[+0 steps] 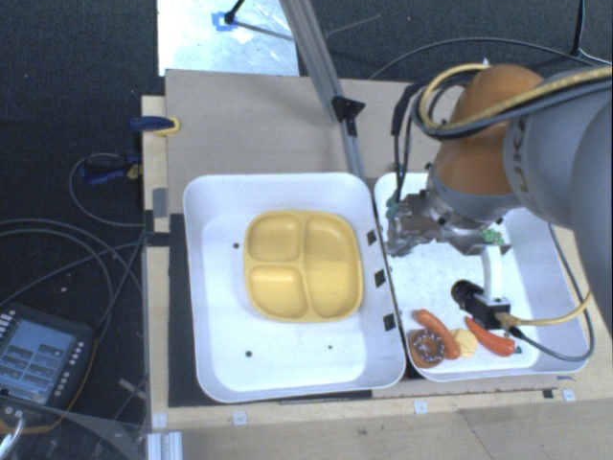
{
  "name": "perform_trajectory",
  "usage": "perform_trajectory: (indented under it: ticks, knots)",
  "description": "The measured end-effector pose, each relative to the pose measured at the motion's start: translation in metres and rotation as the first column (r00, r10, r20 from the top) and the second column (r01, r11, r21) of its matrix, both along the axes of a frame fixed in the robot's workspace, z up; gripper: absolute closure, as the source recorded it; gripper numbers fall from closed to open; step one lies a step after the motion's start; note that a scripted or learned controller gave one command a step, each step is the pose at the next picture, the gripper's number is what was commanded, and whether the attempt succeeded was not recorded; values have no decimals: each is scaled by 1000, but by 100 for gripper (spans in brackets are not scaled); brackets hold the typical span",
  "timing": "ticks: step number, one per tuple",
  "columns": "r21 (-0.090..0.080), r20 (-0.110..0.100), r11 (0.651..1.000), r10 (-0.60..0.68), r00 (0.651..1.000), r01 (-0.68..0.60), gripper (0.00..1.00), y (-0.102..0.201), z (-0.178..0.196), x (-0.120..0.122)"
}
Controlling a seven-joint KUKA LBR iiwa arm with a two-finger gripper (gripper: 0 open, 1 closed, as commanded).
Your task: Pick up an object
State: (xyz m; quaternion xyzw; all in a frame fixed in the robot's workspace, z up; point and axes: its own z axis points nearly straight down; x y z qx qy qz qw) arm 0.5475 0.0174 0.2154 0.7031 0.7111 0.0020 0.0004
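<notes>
In the right bin (541,257), near its front edge, lies a cluster of small toy foods: an orange-red sausage (433,322), a brown donut (424,347), a small yellow piece (465,342) and a red-orange pepper-like piece (490,337). The grey arm with its orange band (488,132) hangs over the back half of this bin. My gripper (402,230) points down at the bin's left wall, well behind the toy foods and apart from them. Nothing is seen held in it.
The left bin (215,286) holds a yellow divided plate (305,264) at its middle. A slanted metal pole (316,56) crosses the bench behind the bins. A yellow cable and a black connector (471,297) hang from the arm just above the toys.
</notes>
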Motion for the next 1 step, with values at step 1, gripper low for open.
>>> perform_trajectory:
  ticks: [1]
  knots:
    - [1,0,1000,1,1000,-1,100,61,13,11]
